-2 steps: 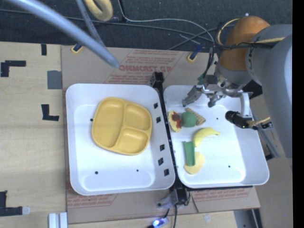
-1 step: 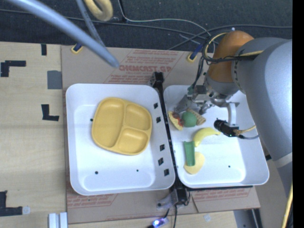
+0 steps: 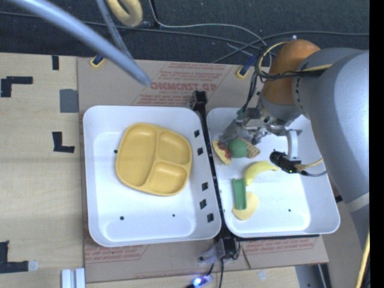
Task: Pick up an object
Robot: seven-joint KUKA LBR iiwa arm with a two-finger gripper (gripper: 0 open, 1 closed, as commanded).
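The grey arm (image 3: 336, 119) reaches in from the right, its hand (image 3: 243, 138) lowered over a green object (image 3: 237, 147) at the right bin's (image 3: 300, 215) upper left; I cannot tell its grip. Red cardboard print (image 3: 180, 84) is partly legible: "CHEMCAST"

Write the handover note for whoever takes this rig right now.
Gripper: down in the right bin, over the small pile at its far left; finger state unclear, nothing seen held.
Things: green ball and scraps under the gripper; banana mid-bin; green stick lying on a yellow piece nearer the front. Yellow tray sits in the left bin.
Done: arm is at the pile.
Left: grasp one object, lift it.
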